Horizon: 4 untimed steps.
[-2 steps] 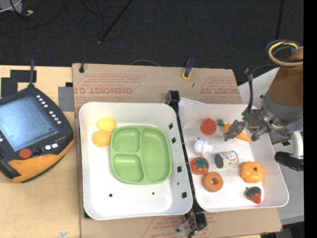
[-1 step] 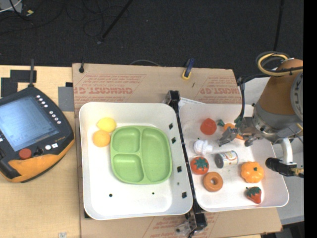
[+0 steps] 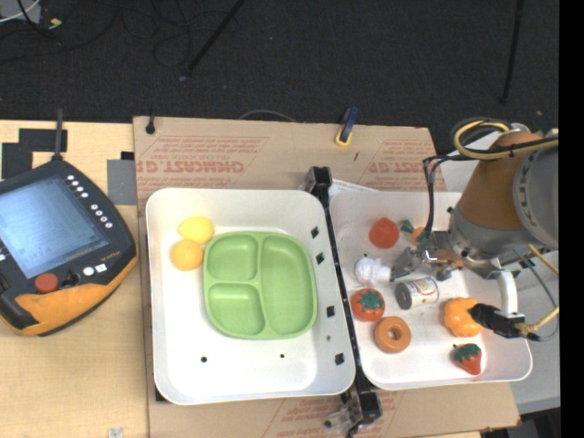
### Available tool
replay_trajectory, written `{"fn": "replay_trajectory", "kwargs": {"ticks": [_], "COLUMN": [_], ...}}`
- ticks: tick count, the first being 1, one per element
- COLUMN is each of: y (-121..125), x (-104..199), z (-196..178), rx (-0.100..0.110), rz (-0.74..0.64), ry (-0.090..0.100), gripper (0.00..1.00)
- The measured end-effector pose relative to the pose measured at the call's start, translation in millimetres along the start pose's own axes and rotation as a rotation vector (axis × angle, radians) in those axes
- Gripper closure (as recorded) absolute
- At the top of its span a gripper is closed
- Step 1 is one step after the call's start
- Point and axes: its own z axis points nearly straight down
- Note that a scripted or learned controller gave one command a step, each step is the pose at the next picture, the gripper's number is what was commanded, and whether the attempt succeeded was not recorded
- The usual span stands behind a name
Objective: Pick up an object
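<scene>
Brown cardboard [image 3: 274,158] under two white bins, black floor behind. Left bin [image 3: 173,336]: green divided tray [image 3: 260,283], two yellow lemons [image 3: 191,242] beside it. Right bin [image 3: 511,359]: tomato [image 3: 383,233], white toy [image 3: 370,269], small can [image 3: 417,292], red fruit [image 3: 368,304], donut [image 3: 393,334], orange pepper [image 3: 461,316], strawberry [image 3: 467,358]. Gripper [image 3: 408,265] low over right bin, just above the can, beside the white toy. Finger spread impossible to tell; nothing visibly held.

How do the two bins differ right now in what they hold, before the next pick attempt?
The left bin holds a green divided tray with a yellow piece and an orange piece beside it; the right bin holds many small loose items, among them a donut and a strawberry. The claw sits over the right bin, not the left. Both are shallow and white.
</scene>
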Motion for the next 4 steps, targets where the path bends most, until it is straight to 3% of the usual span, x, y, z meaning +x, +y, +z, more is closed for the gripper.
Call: {"fn": "replay_trajectory", "kwargs": {"ticks": [1, 3, 4], "y": [0.4, 3.3, 3.3], "x": [-1.7, -5.8, -6.4], "z": [-12.9, -138.4, -143.2], "rx": [-0.003, -0.009, -0.006], "rz": [0.003, 0.002, 0.0], "ry": [0.0, -0.003, -0.002], "gripper": [1.0, 1.0, 1.0]}}
